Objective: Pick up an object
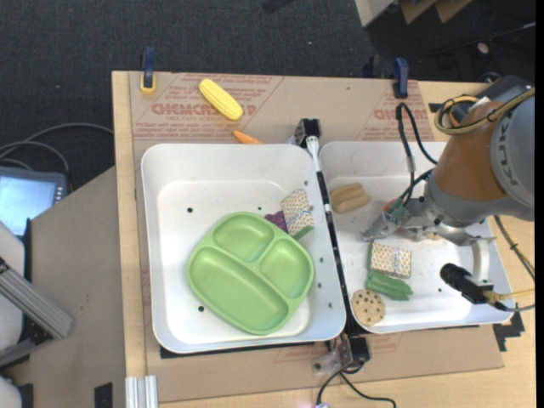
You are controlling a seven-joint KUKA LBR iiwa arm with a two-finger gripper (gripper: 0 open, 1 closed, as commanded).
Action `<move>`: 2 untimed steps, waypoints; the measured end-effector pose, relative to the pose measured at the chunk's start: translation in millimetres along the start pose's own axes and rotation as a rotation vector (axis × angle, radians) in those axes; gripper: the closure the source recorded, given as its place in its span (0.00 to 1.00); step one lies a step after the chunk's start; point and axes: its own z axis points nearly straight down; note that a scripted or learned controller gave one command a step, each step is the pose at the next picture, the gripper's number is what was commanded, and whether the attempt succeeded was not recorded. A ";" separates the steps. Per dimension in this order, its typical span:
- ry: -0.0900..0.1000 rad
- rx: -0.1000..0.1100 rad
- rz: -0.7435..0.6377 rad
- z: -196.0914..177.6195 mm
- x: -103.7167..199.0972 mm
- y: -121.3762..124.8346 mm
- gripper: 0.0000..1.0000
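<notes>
Green bean pod [389,286] (beside cookie [368,308]) in right bin [425,320]; hand [384,225] grip unclear.

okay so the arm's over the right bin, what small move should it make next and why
Probably ease the gripper down and slightly toward the checkered packet, the nearest item. The gripper sits in the right bin just above the packet, with the tan bread piece off to its other side and nothing visibly held.

Claw [380,224] low in rt bin [425,153], above patterned block [391,260].
</notes>
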 end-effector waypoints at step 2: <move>-0.003 0.000 -0.001 -5.6 30.6 69.3 0.00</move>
